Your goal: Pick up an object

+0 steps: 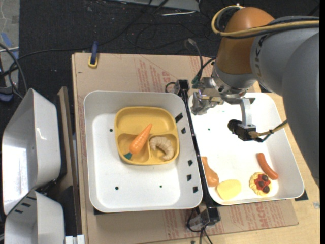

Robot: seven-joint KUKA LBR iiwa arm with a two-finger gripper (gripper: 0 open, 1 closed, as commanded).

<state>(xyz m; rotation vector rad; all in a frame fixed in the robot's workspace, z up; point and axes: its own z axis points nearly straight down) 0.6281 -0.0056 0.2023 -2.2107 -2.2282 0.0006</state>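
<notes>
Along the right bin's [228,156] front edge lie, apart, an orange drumstick [208,172], a yellow disc [229,189], a tart [261,183] and a red sausage [267,166].

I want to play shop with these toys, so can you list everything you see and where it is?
left bin: one, white, on the bench
right bin: one, white, beside it
plate: one, yellow, divided, in the left bin
carrot: one, orange, on the plate
curled piece: one, pale, maybe a shrimp, on the plate
sausage: one, red-orange, right bin
tart: one, yellow with red topping, right bin's near corner
round lump: one, yellow, right bin's near edge
drumstick shape: one, orange, right bin's left wall
clamp: one, blue and yellow, bench's far corner
arm: one, grey and orange
gripper: one, metal, over right bin's far left corner
</notes>
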